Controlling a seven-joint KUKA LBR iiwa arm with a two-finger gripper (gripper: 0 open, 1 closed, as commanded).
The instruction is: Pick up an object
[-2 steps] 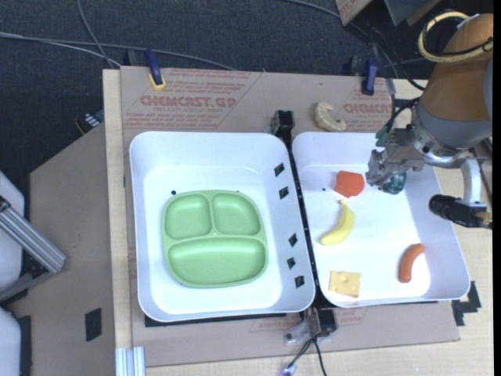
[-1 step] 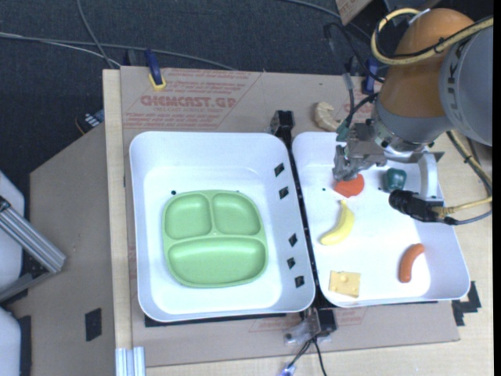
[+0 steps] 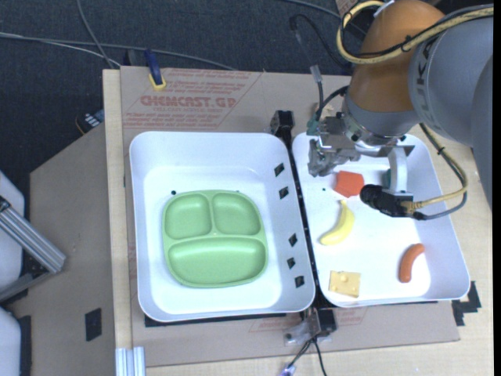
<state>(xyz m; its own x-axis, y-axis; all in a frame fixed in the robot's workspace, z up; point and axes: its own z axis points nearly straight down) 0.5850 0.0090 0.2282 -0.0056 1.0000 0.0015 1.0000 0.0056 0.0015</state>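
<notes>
— What did the overhead camera catch in the right bin (image 3: pixel 438 276)?

— The gripper (image 3: pixel 322 161) hung over its upper left corner; whether its fingers were apart or together, I could not tell. Just beside it lay an orange-red block (image 3: pixel 349 183), then a banana (image 3: pixel 338 225), a sausage (image 3: pixel 410 262) and a cheese slice (image 3: pixel 345 283).

— And the left bin (image 3: pixel 149 210)?

— It held a green divided tray (image 3: pixel 214 238).

dark carpet floor (image 3: pixel 196 22) w/ loose cables (image 3: pixel 94 22), brown cardboard bench top (image 3: pixel 188 100).
</notes>
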